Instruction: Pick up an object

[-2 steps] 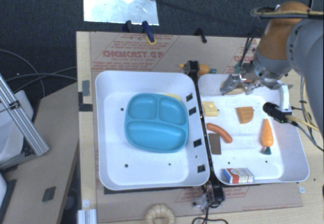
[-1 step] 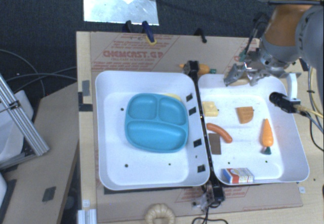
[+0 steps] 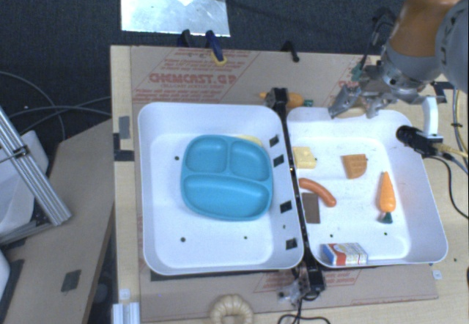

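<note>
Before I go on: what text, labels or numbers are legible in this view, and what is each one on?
"CHEMCAST GP": red print on the brown board behind the left bin; the last characters are uncertain.
More red print on the board's far right part: too blurred to read.
Small box at the right bin's near edge: red and blue printing, too small to read.

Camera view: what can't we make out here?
- Gripper: blurred and small above the right bin's far rim; whether it holds anything can't be told.
- Yellow item: mostly hidden behind the blue divided plate in the left bin.
- Small box: print too small to read.
</note>
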